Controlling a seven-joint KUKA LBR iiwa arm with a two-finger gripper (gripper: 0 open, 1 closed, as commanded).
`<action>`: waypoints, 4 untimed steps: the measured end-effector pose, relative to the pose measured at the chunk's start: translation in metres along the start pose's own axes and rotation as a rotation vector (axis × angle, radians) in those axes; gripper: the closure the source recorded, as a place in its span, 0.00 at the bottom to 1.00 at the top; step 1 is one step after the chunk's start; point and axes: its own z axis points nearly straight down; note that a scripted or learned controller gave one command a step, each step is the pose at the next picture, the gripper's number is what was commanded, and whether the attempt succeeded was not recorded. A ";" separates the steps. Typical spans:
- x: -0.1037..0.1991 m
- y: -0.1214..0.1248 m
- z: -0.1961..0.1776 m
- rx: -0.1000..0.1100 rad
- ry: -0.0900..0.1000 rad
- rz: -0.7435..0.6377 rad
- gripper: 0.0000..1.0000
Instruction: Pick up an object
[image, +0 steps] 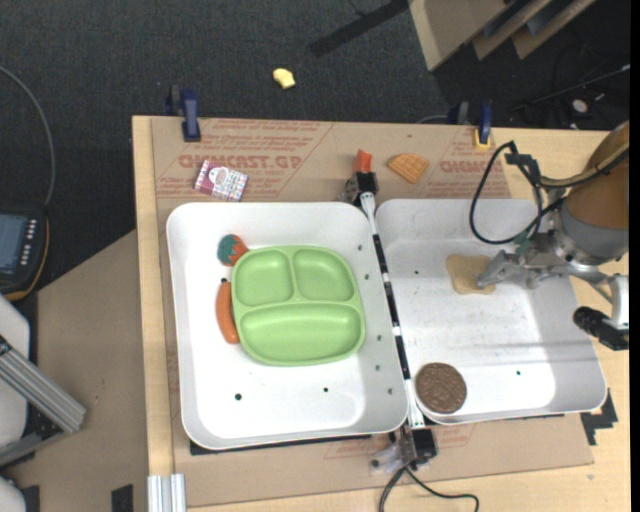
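Where claw (487, 277) meets tan piece (463, 272)

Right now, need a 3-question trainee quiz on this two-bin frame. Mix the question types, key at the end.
1. True or false: the green divided tray lies in the right bin.
2. Which item lies right at the gripper? A) brown round cookie B) tan flat piece C) orange carrot
3. Fill in: the waffle-like cracker lies outside both bins, on the ____ board behind them.

Key
1. False: it lies in the left bin.
2. B, in the right bin's far half.
3. Cardboard.
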 end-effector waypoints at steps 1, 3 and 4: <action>0.024 0.076 0.001 -0.004 -0.010 -0.005 0.00; 0.072 0.055 0.004 0.000 -0.009 -0.001 0.00; 0.072 0.055 -0.008 0.000 -0.010 -0.001 1.00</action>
